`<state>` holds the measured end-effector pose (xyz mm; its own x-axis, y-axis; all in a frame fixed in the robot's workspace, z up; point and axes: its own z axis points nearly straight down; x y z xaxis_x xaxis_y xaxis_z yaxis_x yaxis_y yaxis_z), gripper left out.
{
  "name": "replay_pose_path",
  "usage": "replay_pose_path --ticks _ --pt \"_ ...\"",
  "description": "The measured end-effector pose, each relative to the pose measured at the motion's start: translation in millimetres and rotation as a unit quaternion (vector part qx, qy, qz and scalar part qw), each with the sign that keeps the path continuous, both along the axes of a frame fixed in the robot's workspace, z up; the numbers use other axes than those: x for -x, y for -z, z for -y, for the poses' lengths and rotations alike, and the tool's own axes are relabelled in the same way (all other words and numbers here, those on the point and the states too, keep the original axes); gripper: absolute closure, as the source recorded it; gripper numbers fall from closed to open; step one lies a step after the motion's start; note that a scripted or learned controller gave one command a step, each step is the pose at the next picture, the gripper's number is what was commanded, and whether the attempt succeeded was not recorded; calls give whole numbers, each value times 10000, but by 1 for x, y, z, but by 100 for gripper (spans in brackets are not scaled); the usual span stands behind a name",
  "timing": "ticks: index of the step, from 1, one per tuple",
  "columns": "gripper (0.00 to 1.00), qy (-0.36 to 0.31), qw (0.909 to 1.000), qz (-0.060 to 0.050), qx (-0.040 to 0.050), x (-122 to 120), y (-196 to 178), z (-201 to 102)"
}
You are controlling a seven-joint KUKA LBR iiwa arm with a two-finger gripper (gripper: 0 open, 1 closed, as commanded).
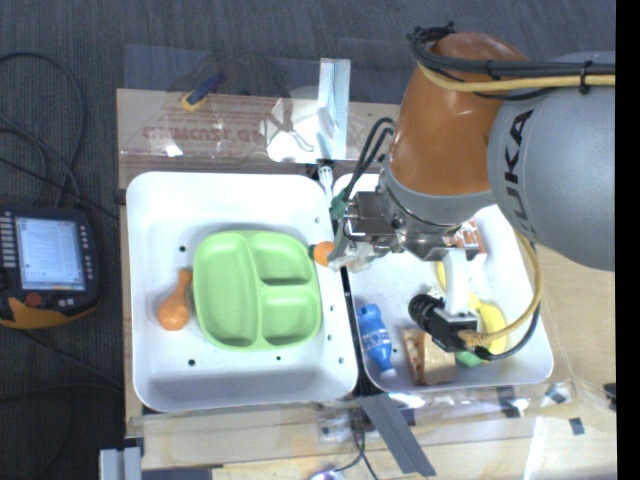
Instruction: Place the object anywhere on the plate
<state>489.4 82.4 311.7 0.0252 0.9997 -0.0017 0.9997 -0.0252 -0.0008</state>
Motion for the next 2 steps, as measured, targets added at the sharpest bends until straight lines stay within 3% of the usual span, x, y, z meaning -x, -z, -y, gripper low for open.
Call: replay_pose_path --ticks 1,2 --pt "100 -212 9998 2 1 5 -40 -35" --pt "100 -703 9975 18 -4 5 -147 -85"
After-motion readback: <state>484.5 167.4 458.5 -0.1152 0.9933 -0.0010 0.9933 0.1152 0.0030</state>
